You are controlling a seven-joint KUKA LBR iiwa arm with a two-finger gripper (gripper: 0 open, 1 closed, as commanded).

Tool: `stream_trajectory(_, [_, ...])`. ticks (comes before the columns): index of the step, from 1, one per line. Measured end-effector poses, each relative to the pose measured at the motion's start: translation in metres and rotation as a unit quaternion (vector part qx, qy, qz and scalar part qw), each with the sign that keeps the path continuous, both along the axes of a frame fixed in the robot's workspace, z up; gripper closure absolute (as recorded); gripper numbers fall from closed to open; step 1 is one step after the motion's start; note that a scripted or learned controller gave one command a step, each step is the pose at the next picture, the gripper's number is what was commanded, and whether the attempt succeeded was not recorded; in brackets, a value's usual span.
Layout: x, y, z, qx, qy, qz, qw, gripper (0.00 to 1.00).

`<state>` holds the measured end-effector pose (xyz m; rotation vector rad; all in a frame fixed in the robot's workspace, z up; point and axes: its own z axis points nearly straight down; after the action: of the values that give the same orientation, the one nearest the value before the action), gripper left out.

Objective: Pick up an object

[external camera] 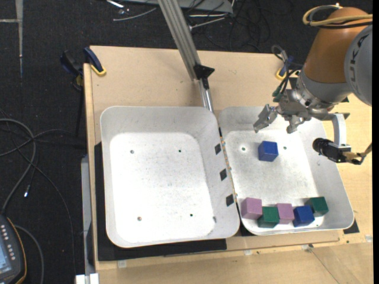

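Bins: two shallow white bins side by side on the worktop (148, 70); the left bin (118, 129) and the right bin (331, 182).
Cubes, total: six small blocks, all in the right bin.
Blue cubes: two. One blue cube (268, 151) sits alone in the upper middle of the right bin, well apart from the rest; a second blue cube (303, 215) lies in the row along the bin's near edge.
Pink cubes: two. One pink cube (252, 207) is at the left end of the near row; the other pink cube (285, 212) is in the middle of it.
Green cubes: two. One green cube (269, 216) lies between the two pink ones; the other green cube (319, 205) is at the right end of the row, just beside the second blue cube.
Row: five blocks close together, neighbours touching or nearly so.
Arm: one, grey with an orange band (331, 46), reaching in from the right over the far part of the right bin.
Pincer: the pincer (278, 121) hangs above and just behind the lone blue cube, its two fingers spread apart with nothing between them.
Clamps: two at the worktop's far corners, a blue and yellow clamp (92, 61) on the left and another clamp (284, 67) on the right.
Writing: part of dark lettering shows on the orange band at the frame's right edge, too cut off to read; no labels can be made out on the cubes or bins.
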<state>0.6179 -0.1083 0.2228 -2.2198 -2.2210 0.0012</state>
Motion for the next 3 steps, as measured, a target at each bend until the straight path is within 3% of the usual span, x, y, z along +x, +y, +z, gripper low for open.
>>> stream_trajectory(1, [0.01, -0.04, -0.102, -0.0006, 0.003, -0.002, 1.0, 0.0])
stream_trajectory(2, [-0.001, -0.014, -0.124, -0.003, -0.005, 0.001, 1.0, 0.0])
stream_trajectory(3, [-0.001, -0.015, -0.114, -0.0023, -0.006, -0.001, 1.0, 1.0])
